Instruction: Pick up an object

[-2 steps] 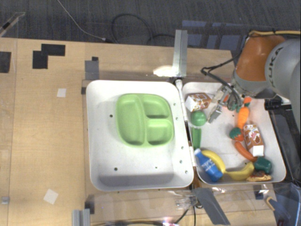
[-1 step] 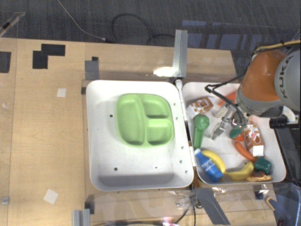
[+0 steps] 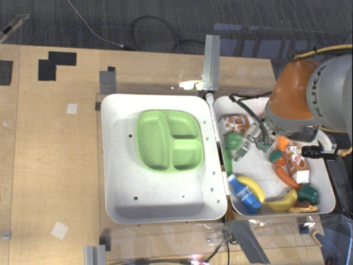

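My gripper (image 3: 246, 146) hung low over the right bin (image 3: 329, 202), near its left-hand wall, the arm reaching in from the right. Whether it was apart or together I could not tell; the metal tip was too small and cluttered in the view.

Nearest candidate: a small green object (image 3: 233, 142), just beside the tip on its left, possibly touching; contact not resolvable. Nothing seen clamped.

Other objects lay toward the near edge of the bin: a blue bottle (image 3: 243, 193) and a banana (image 3: 265, 195), its long axis curving along the front wall. An orange carrot-like piece (image 3: 286, 175) lay to the right.

Judgement: the coming move turned on that short leftward offset to the green object.

The green tray (image 3: 168, 139) sat in the left bin (image 3: 118, 203), well apart.
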You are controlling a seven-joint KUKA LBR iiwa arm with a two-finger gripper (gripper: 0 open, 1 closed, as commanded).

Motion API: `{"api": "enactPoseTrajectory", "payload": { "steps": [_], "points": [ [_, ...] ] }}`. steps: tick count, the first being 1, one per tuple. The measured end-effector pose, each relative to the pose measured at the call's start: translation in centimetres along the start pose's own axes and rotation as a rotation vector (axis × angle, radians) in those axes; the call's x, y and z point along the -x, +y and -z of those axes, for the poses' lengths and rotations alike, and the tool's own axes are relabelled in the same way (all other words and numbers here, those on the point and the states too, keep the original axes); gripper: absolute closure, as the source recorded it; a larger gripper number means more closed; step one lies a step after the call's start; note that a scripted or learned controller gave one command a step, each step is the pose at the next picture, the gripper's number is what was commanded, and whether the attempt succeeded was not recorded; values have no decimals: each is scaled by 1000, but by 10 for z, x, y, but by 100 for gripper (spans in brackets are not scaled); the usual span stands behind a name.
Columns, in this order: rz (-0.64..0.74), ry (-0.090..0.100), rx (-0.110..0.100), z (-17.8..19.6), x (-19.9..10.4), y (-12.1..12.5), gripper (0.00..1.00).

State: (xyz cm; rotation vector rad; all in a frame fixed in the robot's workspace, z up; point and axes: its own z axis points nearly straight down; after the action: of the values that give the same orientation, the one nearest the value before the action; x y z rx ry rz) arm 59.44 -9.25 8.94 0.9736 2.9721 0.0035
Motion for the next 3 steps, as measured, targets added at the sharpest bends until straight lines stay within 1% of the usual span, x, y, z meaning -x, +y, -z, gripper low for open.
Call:
{"api": "enactPoseTrajectory", "payload": {
  "steps": [1, 2, 3],
  "points": [
    [-63, -3, 2, 1, -23, -15, 0],
    [-150, 6, -5, -1, 22, 23, 0],
    [-221, 1, 0, -1, 11, 14, 0]
  ]
}}
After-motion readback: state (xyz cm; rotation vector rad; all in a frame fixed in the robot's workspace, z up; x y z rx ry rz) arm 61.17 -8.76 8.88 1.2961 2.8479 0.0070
